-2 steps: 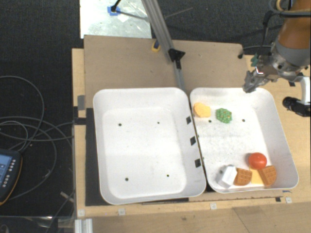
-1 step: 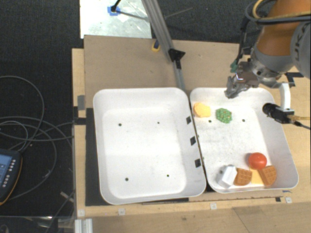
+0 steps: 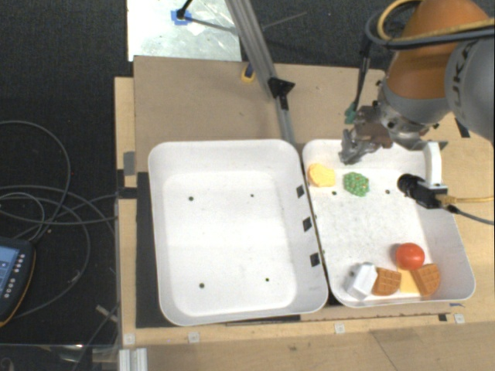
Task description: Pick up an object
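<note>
Hand (image 3: pixel 349 154) above right bin, green object (image 3: pixel 356 183) just below

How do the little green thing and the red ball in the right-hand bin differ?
The green object is bumpy and lies near the bin's far end, close under the gripper; the red ball is smooth, larger, and sits near the front beside the waffle pieces. Both rest loose in the right bin.

One fixed camera, high above the surface (image 3: pixel 193 99), angled down. Both white bins (image 3: pixel 232 230) fully in frame, mid-distance. Arm (image 3: pixel 433 52) enters from right. Floor with cables (image 3: pixel 54 199) visible left.
</note>
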You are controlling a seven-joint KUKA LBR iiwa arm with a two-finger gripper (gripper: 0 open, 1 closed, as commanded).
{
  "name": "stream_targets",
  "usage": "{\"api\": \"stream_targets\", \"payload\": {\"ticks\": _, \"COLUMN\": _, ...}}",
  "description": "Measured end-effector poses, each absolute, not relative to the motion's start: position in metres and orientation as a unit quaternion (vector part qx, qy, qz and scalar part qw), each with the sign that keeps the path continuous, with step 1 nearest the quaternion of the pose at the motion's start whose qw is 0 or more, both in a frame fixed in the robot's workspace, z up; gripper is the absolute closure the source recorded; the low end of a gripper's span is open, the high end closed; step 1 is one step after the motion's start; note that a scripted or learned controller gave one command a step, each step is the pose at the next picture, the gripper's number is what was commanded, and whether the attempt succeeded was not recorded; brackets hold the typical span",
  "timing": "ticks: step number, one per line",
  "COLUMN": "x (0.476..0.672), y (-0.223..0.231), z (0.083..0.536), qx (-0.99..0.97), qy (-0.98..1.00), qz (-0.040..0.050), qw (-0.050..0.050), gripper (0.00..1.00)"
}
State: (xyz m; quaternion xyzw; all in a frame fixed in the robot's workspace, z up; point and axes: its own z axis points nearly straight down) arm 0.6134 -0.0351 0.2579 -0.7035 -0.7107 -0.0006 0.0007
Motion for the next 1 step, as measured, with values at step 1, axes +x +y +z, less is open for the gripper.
{"api": "stream_targets", "payload": {"ticks": 1, "x": 0.5854, "y": 0.0113, "z": 0.259, "qx": -0.704, "qy": -0.711, "qz": -0.0005, "qw": 0.001, "gripper": 1.0}}
